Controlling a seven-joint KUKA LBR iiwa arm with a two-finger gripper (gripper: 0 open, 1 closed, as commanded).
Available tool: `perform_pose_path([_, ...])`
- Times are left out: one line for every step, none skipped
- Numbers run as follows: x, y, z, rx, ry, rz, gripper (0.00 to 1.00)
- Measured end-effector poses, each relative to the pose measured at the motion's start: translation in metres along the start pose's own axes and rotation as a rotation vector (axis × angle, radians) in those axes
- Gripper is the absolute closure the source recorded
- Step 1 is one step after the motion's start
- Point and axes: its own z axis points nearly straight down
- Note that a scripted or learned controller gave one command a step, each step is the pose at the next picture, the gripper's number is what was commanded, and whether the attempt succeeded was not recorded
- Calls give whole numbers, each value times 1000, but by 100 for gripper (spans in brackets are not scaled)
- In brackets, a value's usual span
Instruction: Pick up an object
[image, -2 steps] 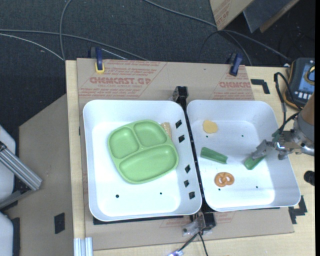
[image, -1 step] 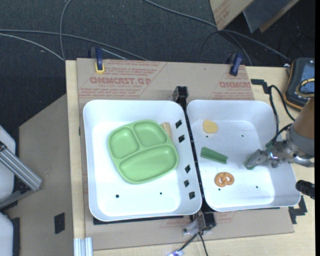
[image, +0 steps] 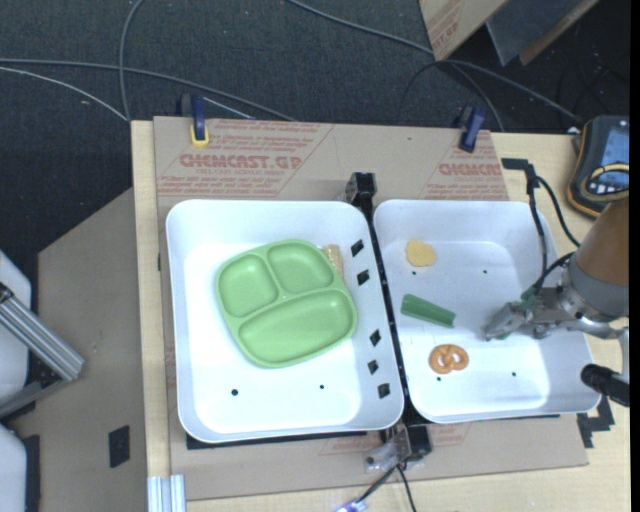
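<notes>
We have nothing lifted yet; the gripper (image: 497, 327) hovers over the right bin (image: 520, 400) near the green block (image: 428, 310); its opening we cannot tell.

The bench (image: 300, 150), a brown board with red lettering, carries two white bins touching side by side; left bin (image: 200, 330); right bin (image: 500, 390).

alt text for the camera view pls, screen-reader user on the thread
The robot's hand hovers low in the right bin, near a green block, an orange pretzel and a yellow chip, holding nothing visible. The left bin holds a green divided plate.
</notes>
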Motion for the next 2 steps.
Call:
perform_pose_path([-2,0,-11,-3,-5,1,100])
perform_pose_path([9,-1,-66,-8,-12,2,100])
